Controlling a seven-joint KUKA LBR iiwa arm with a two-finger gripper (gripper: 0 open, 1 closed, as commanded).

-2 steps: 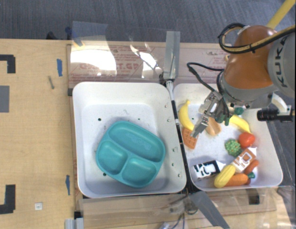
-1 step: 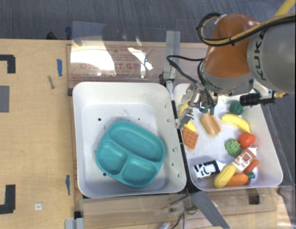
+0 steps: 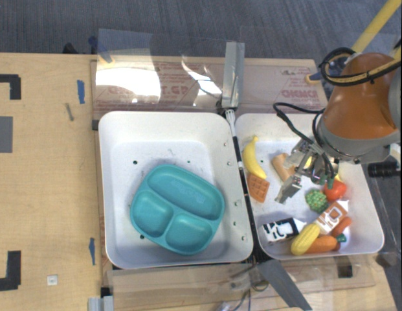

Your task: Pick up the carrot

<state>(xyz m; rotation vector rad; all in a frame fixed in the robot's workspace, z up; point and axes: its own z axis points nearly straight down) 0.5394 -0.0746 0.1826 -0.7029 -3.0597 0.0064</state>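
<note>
The carrot (image 3: 325, 243), orange with a green end, lies at the front edge of the right bin (image 3: 372, 238). It rests against a yellow corn cob (image 3: 305, 238) and below a red-and-white carton (image 3: 333, 218). My gripper (image 3: 304, 179) hangs over the middle of the right bin, well behind the carrot and to its left. It is open, and nothing shows between its fingers. One grey finger (image 3: 289, 190) points down towards the bin floor near the waffle (image 3: 257, 188).
The right bin also holds a banana (image 3: 255, 161), a tan bread piece (image 3: 281, 167), broccoli (image 3: 316, 200), a red tomato (image 3: 335, 189) and a black-and-white card (image 3: 280, 229). A teal divided plate (image 3: 178, 207) lies in the left bin (image 3: 116, 173).
</note>
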